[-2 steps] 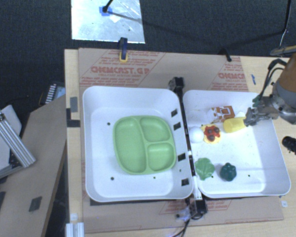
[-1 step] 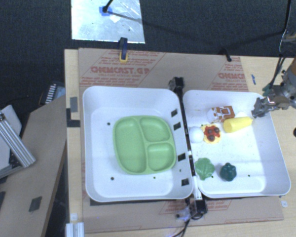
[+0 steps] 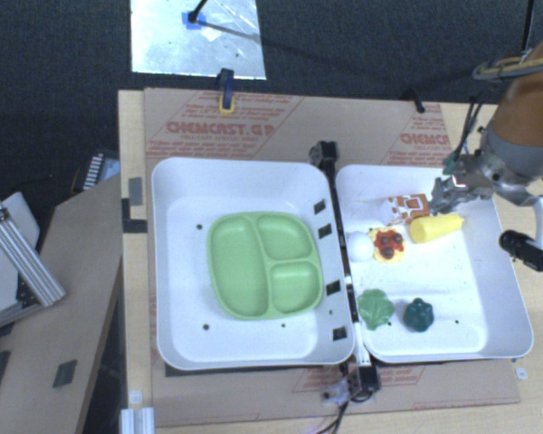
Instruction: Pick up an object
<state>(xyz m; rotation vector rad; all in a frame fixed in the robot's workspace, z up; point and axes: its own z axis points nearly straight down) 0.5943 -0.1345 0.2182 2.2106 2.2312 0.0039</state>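
Observation:
The right bin (image 3: 493,328) holds several small toys. A yellow banana-like piece (image 3: 435,228) lies near the bin's far side, with an orange-and-white carton (image 3: 407,207) to its left. A red and yellow toy (image 3: 388,244) sits next to a white egg-like piece (image 3: 359,246). Toward the front lie a light green leafy toy (image 3: 376,307) and a dark green pepper-like toy (image 3: 419,315). My gripper (image 3: 451,191) hangs over the far side of the right bin, just above the banana piece and the carton. Nothing shows between its fingers.
The left bin (image 3: 176,197) contains a green three-compartment plate (image 3: 262,265). A black divider with clips (image 3: 335,242) runs between the bins. The grey and orange arm (image 3: 525,120) comes in from the upper right. Cardboard (image 3: 253,125) lies under both bins.

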